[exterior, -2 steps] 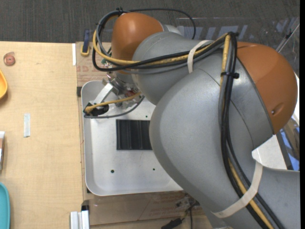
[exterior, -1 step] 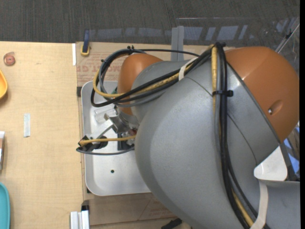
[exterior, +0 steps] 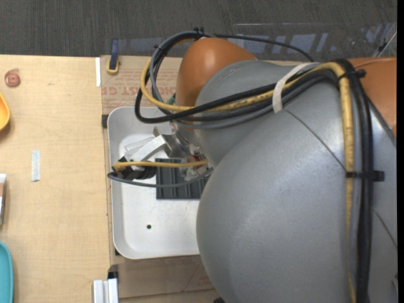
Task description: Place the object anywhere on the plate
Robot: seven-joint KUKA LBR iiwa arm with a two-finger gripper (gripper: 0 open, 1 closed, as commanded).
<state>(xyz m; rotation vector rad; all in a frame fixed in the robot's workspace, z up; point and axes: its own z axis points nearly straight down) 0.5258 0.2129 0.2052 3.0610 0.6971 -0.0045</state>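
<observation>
The arm (exterior: 297,188) is lowered over the white bin (exterior: 136,229); the tool's state cannot be told. Neither object nor plate can be located, so a blind miss is risked.

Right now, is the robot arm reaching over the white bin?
Yes, the grey arm stretches in from the right and covers the right part of the white bin, with its cables looping above it.

A pale wooden bench (exterior: 57,137) bears 1 shallow white bin (exterior: 142,232).
</observation>
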